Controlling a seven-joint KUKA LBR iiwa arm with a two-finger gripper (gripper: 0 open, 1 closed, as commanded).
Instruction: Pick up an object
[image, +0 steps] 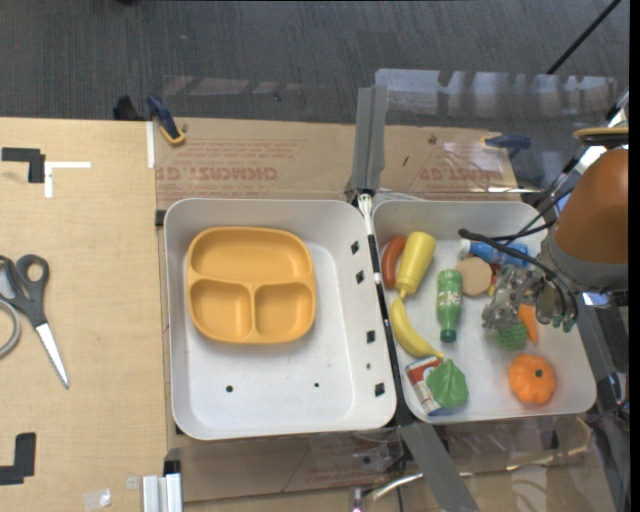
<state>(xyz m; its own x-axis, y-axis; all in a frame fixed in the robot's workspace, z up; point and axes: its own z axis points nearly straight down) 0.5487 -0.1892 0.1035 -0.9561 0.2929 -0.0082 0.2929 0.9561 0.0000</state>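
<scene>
- Metal-grey two-finger gripper (508, 305) hangs low over the right white bin (570, 408), near its right edge; whether it pinches anything I cannot tell.
- Green leafy toy vegetable (511, 336) lies directly beneath it, touching or nearly so.
- Orange toy pumpkin (532, 381) sits just beyond, toward the bin's near right corner.
- Green plastic bottle (449, 304) lies leftward, long axis front-to-back.

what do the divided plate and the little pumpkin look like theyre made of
Divided plate: probably moulded plastic, matte yellow-orange, with even colour and soft rounded ridges between compartments. Pumpkin: likely toy plastic or rubber, smooth orange with a slight sheen; which of the two cannot be told.
</scene>
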